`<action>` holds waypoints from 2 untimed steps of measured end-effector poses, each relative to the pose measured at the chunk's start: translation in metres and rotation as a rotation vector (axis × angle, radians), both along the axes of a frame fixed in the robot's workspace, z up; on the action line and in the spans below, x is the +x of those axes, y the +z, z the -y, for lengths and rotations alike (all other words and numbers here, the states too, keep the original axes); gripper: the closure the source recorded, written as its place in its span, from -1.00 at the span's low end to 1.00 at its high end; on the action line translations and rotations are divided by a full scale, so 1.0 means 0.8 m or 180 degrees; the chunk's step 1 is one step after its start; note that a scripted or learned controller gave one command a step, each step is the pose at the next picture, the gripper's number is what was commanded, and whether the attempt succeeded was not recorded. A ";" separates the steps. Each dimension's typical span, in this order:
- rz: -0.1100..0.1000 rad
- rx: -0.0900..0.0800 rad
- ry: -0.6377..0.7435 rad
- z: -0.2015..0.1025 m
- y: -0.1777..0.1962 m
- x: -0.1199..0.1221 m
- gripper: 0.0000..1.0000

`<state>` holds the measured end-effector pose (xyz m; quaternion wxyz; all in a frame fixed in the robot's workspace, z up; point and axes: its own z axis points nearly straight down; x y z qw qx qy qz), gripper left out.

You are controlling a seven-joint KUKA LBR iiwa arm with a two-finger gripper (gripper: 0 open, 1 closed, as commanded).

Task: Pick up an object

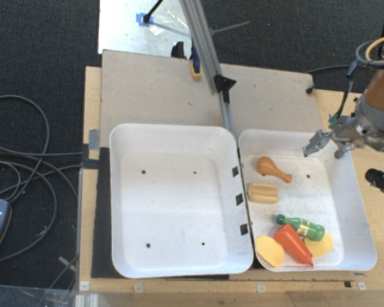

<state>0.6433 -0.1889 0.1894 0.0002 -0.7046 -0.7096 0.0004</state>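
The right bin (352, 192) holds a brown drumstick (272, 168), a tan bread roll (263, 193), a green bottle (300, 224), an orange carrot (293, 243) and two yellow pieces (270, 250) near its front edge. My gripper (328, 146) hangs over the bin's far right corner, above and to the right of the drumstick. Its two fingers are spread apart with nothing between them.
The left bin (121, 197) lies beside the right one, with black clips (239, 199) along the shared rim. A slanted metal pole (205, 43) crosses the back board. Cables (22, 165) and a pendant lie on the floor at left.
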 end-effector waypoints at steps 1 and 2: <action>-0.0008 0.0002 -0.0017 0.003 -0.074 -0.010 -1.00; -0.0003 0.0001 -0.0016 0.002 -0.126 -0.010 -1.00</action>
